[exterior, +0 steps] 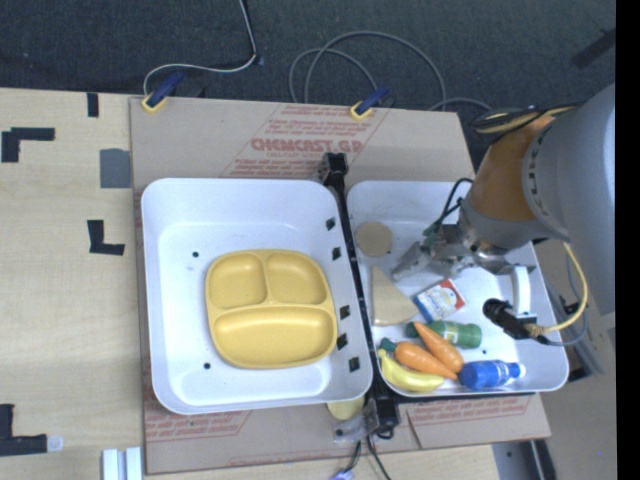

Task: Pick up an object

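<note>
The right bin (400, 196) holds a small red, white and blue packet (440, 298), a tan square slab (392, 300), a round tan disc (375, 238), a green bottle (457, 333), two orange carrots (432, 348), a yellow banana (408, 374) and a blue bottle (490, 374). My gripper (422, 259) hangs low over the middle of this bin, just above the packet and to the right of the disc. The grey arm with its orange band (500, 178) comes in from the right and hides part of the bin's right side.
The left bin (165, 268) holds a yellow divided plate (270, 306). A black clip strip (345, 268) runs along the wall between the two bins. Cables (370, 58) lie on the dark floor behind the bench. Bare bin floor shows at the right bin's top left.
</note>
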Robot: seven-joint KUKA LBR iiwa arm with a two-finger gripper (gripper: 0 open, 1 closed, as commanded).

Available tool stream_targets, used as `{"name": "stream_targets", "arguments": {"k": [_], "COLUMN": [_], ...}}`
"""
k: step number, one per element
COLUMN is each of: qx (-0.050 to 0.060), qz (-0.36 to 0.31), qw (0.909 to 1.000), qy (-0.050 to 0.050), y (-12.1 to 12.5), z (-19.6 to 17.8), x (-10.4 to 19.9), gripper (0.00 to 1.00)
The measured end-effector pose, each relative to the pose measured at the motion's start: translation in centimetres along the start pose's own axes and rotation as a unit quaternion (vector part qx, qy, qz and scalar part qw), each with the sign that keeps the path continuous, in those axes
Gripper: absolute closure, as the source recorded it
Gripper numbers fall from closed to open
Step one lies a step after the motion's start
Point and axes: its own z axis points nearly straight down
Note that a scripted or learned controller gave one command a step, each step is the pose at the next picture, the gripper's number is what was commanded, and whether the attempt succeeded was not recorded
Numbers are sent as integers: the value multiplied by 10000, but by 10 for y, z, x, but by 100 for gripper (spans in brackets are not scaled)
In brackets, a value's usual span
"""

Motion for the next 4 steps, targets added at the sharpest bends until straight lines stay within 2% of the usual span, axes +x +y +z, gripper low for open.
{"name": "stream_targets", "arguments": {"k": [1,3,4], "qx": [-36,0,-28], "qz": [11,15,20], "qw": [10000,10000,10000], "qy": [-15,0,9], "y": [30,85,86], "z": [-4,-3,-4], "x": [36,48,31], "gripper": [0,0,0]}}
